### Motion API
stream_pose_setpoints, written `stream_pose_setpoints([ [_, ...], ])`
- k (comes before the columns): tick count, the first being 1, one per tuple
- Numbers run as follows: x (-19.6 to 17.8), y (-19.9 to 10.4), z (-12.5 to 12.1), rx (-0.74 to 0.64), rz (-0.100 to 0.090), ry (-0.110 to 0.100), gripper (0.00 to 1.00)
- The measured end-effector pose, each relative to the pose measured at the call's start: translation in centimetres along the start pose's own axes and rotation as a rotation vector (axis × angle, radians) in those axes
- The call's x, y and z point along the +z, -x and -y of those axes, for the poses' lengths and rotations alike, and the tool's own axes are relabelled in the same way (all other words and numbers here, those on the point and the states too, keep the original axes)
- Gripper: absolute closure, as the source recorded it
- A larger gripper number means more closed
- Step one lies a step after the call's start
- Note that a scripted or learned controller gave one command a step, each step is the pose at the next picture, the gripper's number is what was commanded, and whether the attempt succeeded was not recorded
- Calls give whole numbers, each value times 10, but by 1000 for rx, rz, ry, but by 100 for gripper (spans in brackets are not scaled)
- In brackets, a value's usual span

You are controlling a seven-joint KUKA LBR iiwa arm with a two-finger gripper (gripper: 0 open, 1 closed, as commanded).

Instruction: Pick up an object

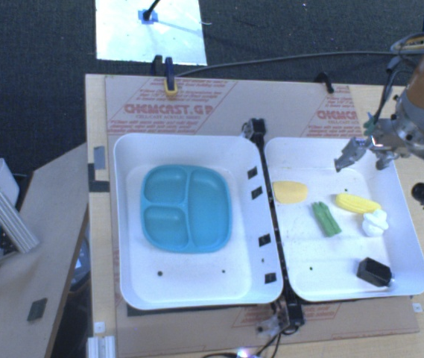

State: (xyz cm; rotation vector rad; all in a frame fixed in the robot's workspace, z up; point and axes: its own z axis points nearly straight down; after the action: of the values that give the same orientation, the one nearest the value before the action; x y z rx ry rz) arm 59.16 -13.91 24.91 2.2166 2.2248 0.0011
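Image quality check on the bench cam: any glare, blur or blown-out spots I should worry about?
Camera view: lighting is even and soft, with faint shadows under the items in the right bin. The shiny sheet at the top is glaring to near white. The pincer and arm look slightly blurred. The blue plate and the black block are sharp.

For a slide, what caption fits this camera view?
Gripper hovers open above right bin holding five small objects.

Dark carpeted floor [33,66] surrounds a wooden tabletop [100,222]. A pale square sheet [148,21] lies on the floor beyond it. A lower wooden surface [40,222] sits left. Lighting is even and bright.
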Motion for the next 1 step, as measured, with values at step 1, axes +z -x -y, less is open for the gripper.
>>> stream_pose_setpoints([
  [1, 59, -6, -5, 0, -1, -4, 0],
])
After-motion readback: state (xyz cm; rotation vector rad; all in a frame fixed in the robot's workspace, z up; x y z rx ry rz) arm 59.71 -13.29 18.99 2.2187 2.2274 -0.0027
